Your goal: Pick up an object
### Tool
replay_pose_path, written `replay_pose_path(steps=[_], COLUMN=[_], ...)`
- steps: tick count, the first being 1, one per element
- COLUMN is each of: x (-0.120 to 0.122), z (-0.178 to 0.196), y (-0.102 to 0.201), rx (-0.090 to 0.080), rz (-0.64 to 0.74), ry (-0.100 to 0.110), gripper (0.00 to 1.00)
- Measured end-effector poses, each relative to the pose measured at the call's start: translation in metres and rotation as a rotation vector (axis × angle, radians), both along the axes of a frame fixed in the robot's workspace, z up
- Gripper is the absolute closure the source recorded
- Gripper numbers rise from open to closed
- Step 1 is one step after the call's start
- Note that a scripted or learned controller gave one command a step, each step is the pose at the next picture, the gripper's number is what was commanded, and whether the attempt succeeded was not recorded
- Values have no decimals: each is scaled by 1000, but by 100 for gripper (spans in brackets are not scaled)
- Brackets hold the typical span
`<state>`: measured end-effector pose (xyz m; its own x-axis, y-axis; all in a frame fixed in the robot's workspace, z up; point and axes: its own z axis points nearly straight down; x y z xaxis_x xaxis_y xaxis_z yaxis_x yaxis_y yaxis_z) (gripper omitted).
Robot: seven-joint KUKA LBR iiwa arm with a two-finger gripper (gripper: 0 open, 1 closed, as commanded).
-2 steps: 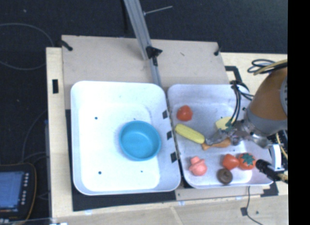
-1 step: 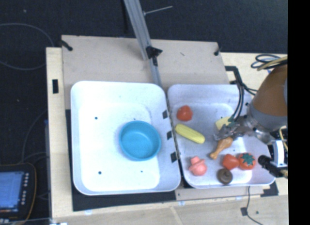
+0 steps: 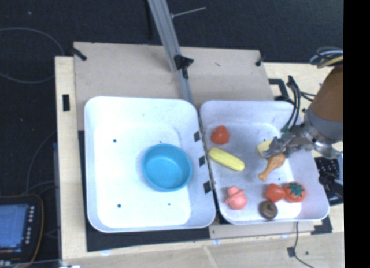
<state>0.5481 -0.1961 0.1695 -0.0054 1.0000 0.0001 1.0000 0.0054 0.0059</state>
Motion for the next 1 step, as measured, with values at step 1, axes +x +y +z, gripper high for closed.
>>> replay_pose_path(steps=[1], x=[2], z=[56], y=[-1], rx=[-1], rz=[1], ry=[-2], gripper=[100])
